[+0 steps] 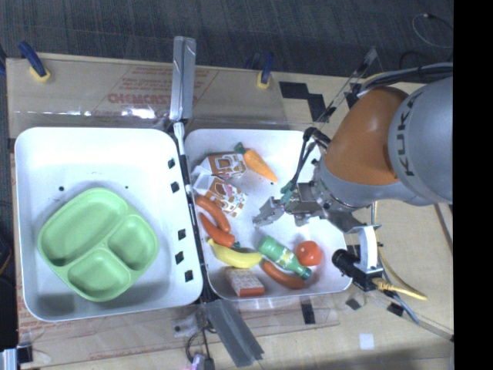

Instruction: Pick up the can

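Where hand (266, 211) hangs over right bin (296, 136), can (229, 196) lies just beside; hand's state unclear.

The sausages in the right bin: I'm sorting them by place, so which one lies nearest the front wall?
The sausage under the green bottle, beside the tomato. The other two sausages lie further back, along the left wall above the banana.

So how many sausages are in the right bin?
3: two sausages side by side near the bin's left wall, one at the front beneath the green bottle. Others may be hidden.
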`<action>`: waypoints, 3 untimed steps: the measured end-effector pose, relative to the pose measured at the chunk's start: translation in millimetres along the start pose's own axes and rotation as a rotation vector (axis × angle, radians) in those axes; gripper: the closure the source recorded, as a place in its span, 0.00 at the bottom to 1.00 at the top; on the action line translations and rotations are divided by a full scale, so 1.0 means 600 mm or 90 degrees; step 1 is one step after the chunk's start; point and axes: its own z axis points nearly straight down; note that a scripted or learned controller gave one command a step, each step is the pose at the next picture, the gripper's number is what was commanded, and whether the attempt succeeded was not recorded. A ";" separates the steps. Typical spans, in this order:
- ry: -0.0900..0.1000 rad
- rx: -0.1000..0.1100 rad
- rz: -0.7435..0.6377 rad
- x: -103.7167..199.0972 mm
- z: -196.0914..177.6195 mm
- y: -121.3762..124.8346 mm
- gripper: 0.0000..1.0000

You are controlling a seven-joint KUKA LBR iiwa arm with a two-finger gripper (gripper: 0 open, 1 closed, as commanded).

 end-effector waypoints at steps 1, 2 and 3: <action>-0.002 -0.003 -0.239 0.000 -0.016 0.004 0.00; 0.000 -0.001 -0.184 -0.016 0.190 -0.023 0.00; 0.000 -0.002 -0.138 -0.001 0.193 0.056 0.00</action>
